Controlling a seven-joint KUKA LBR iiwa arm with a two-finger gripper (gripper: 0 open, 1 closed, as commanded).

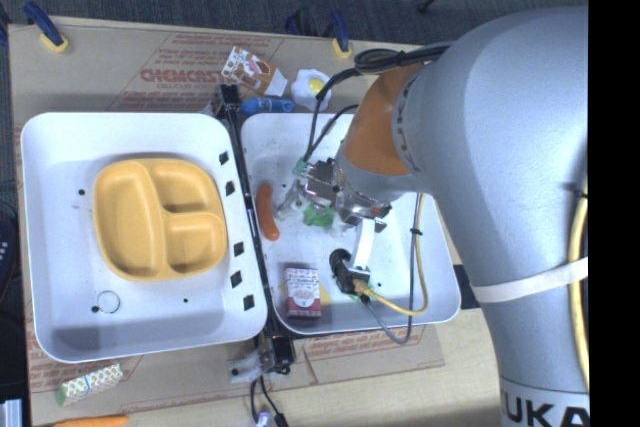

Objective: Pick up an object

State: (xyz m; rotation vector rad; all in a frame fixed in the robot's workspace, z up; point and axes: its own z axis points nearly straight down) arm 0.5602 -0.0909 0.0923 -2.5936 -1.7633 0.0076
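My gripper (300, 198) reaches down into the right bin (425, 300) from the right, under the grey arm and its orange band. A small green object (320, 215) lies right beside the gripper's tip, partly hidden by it. An orange hot dog shaped piece (267, 212) lies along the bin's left wall, just left of the gripper. A dark red box (302, 291) rests near the bin's front edge. Whether anything sits between the gripper's parts cannot be seen.
The left bin (50, 215) holds a yellow divided tray (160, 215). Behind the bins lie a small patterned carton (245, 68), a blue item (265, 105) and a white and yellow item (310, 85). A yellow cable (395, 307) loops over the right bin's front.
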